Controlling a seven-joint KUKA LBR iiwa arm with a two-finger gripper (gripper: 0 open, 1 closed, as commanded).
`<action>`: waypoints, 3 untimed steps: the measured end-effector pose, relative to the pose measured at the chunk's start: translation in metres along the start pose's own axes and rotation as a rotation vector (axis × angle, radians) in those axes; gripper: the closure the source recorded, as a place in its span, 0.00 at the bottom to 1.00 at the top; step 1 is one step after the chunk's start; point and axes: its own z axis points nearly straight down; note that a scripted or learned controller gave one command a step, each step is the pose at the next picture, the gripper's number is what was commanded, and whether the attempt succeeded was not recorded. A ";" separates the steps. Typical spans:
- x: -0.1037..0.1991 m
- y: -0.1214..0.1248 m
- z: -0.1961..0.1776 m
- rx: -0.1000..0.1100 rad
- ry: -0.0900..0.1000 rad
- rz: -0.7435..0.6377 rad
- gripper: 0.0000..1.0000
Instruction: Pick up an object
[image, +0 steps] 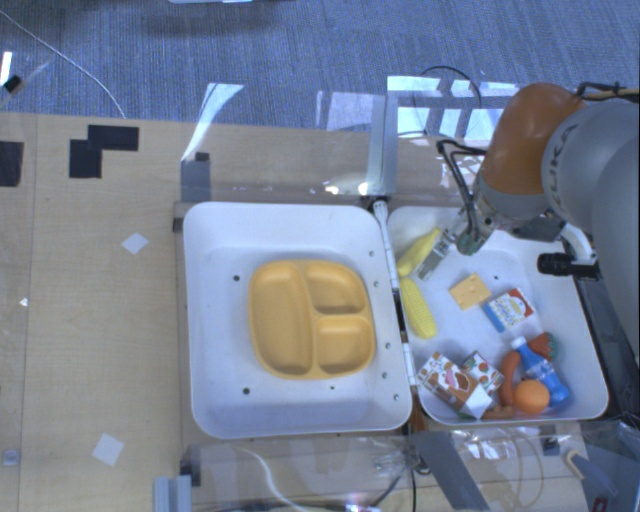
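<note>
My gripper (433, 262) hangs low over the upper left of the right bin (585, 385), at the end of the grey arm with its orange band (520, 130). Its tip sits right against a yellow banana-like piece (413, 252) lying by the bin's left wall. A second yellow piece, like a corn cob (419, 309), lies just below it. Whether the gripper touches or holds the upper piece is too small to make out. Further right lie a tan square cracker (469, 291) and a small white, red and blue carton (508, 309).
The left bin (215, 260) holds a yellow divided plate (310, 318). At the right bin's near end lie a printed snack box (458, 381), a brown sausage (509, 372) and a blue bottle (538, 372) beside an orange ball (531, 397). A divider wall (392, 300) separates the bins.
</note>
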 end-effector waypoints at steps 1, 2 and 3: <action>0.003 0.003 0.008 0.000 0.005 0.125 0.00; -0.001 0.006 -0.005 -0.012 -0.015 0.119 1.00; 0.003 0.006 -0.003 -0.005 -0.001 0.116 0.00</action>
